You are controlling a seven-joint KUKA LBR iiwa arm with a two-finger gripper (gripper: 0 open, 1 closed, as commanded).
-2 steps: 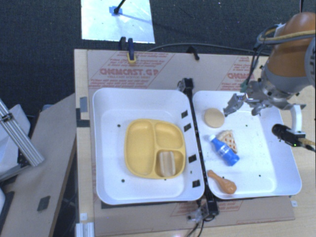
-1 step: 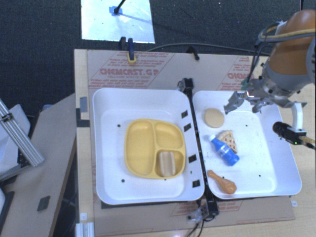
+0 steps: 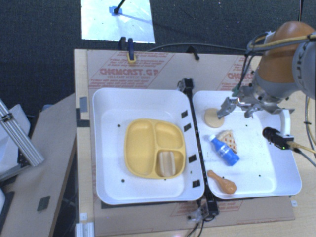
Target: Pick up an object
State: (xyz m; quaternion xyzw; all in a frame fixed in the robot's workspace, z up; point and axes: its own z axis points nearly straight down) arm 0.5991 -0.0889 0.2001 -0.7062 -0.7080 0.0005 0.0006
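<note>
Above the right bin (image 3: 291,181), the hand (image 3: 238,107) hangs seemingly open, near the round cookie (image 3: 214,117).

Robotics lab test bench, grey-and-orange industrial arm (image 3: 284,58) reaching in from the right, two white bins (image 3: 106,132) on a protective-film-covered board (image 3: 148,65), dark carpet floor (image 3: 39,33), aluminium extrusion rail (image 3: 17,137) at left, clamp (image 3: 130,51) at far edge

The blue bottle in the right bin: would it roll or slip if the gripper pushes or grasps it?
The blue bottle lies on its side, so a sideways push would probably roll it. Its smooth rounded body may slip between fingers. It looks small, likely light.
</note>
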